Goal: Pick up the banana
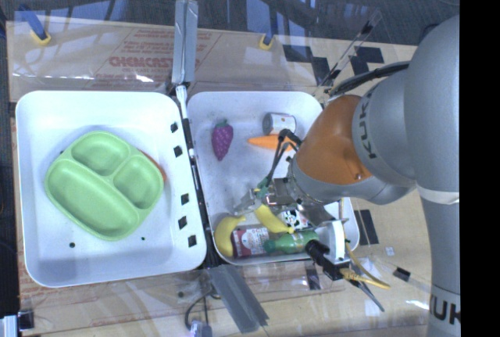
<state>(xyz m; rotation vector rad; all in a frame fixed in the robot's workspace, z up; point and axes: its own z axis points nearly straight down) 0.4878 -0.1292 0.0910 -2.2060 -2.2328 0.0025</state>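
The banana is a short yellow curved piece lying in the front part of the right bin. It rests among other items, just above a green bottle and a red-labelled can. My gripper hangs low over the bin, directly above the banana's upper end and very close to it. The grey and orange wrist covers the gripper's base. I cannot see whether anything is gripped.
The right bin also holds a purple fruit, a carrot, a grey can, a yellow lemon, a red-labelled can and a green bottle. A green divided plate lies in the left bin.
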